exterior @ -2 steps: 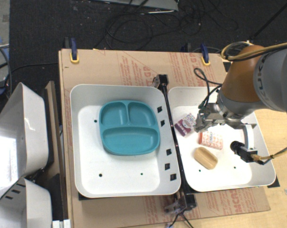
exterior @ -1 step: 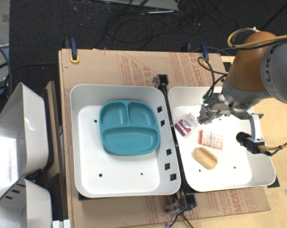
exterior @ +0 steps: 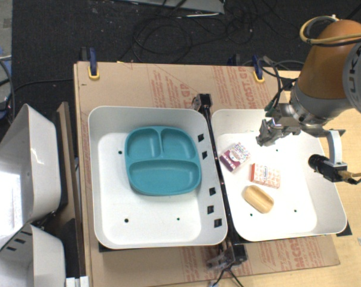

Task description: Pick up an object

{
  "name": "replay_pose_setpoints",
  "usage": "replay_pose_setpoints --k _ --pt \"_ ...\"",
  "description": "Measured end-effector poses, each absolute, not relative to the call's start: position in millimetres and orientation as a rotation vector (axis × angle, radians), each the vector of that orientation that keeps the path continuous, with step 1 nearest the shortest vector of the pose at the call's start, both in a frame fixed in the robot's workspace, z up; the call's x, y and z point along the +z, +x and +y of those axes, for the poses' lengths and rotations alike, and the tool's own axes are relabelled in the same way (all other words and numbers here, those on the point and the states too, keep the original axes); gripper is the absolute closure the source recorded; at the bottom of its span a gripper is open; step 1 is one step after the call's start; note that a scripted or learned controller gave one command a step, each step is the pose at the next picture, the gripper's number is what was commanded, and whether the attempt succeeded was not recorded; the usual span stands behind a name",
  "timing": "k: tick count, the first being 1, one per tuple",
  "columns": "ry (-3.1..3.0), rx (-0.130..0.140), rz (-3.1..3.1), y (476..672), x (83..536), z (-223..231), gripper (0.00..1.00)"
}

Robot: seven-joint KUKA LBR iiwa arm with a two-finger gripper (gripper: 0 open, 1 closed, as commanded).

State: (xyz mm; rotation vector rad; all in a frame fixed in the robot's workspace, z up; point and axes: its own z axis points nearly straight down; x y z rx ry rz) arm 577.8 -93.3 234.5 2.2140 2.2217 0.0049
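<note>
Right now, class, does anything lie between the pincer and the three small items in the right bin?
Nothing visible does. The pincer hovers near the back of the right bin; bare white floor separates it from the purple packet, the red-and-white packet and the yellow bun-shaped item.

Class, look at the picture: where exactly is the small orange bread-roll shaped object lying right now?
The orange roll lies in the right-hand white bin, near its middle, just below the red-and-white packet and well below the end effector.
</note>
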Motion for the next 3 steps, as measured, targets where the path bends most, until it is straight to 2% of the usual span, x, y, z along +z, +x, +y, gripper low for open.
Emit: replay_pose_setpoints --k 2,3 --pt "2.214 0.001 2.232 579.2 229.0 7.2 1.0" --pt "2.213 0.001 2.234 560.2 238.0 62.0 1.0"
